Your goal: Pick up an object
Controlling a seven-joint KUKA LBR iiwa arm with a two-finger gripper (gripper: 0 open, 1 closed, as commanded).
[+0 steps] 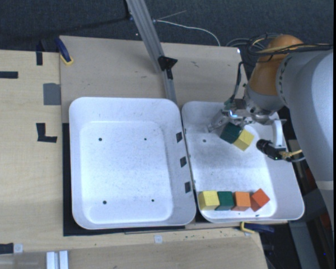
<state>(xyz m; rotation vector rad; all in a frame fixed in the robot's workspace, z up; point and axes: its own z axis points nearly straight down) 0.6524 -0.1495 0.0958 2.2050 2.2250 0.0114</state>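
Observation:
My gripper [231, 119] hangs over the far part of the right bin [213, 161], below the orange-banded wrist. A dark green block [230, 133] sits tilted right under the gripper, touching it or very close. A yellow block [243, 140] leans against the green one's right side. Along the bin's near wall lie a yellow block [208, 199], a green block [225, 200], an orange block [242, 200] and a red-orange block [260, 198].
The left bin [123, 161] lies beside the right one, sharing a raised middle rim. A grey metal post [151, 38] slants down to the bins' far edge. The arm's big grey body [316, 116] overhangs the right bin's right side.

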